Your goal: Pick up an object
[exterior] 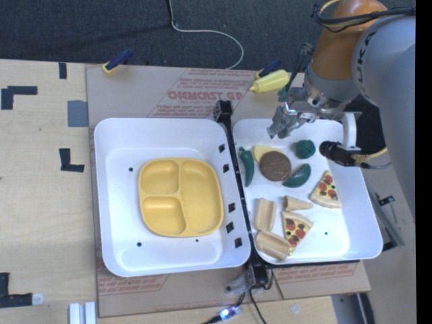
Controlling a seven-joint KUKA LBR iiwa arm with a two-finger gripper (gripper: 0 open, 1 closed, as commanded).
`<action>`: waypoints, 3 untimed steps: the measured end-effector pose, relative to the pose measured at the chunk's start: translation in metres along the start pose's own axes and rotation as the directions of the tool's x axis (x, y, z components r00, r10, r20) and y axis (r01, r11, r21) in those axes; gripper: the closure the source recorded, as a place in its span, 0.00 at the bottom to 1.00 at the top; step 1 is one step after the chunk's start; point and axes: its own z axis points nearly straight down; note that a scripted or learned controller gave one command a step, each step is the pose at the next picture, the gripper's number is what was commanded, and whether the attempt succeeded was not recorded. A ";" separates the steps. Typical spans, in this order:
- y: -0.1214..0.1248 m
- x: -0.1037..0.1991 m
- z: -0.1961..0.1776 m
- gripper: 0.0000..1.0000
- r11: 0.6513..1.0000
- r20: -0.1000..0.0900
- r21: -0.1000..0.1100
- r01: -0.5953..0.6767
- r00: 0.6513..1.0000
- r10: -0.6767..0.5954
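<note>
A grey robot arm reaches from the right, its claw (pixel 281 125) hovering over the far edge of the right white bin (pixel 358 245); whether it is open or closed cannot be told. Toy food fills that bin, including a brown cookie (pixel 275 166). The left bin (pixel 115 181) holds a yellow divided plate (pixel 181 197).

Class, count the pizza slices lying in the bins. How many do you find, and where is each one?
2. One pizza slice lies near the right bin's right side; the other pizza slice lies nearer its front, beside the bread rolls. None appears hidden.
</note>
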 end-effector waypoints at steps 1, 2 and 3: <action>0.005 0.049 -0.013 1.00 1.000 -0.001 -0.002 0.000 1.000 0.000; 0.005 0.107 -0.022 1.00 1.000 -0.001 -0.001 0.001 1.000 -0.001; 0.007 0.130 -0.004 1.00 1.000 0.001 0.002 -0.003 1.000 0.003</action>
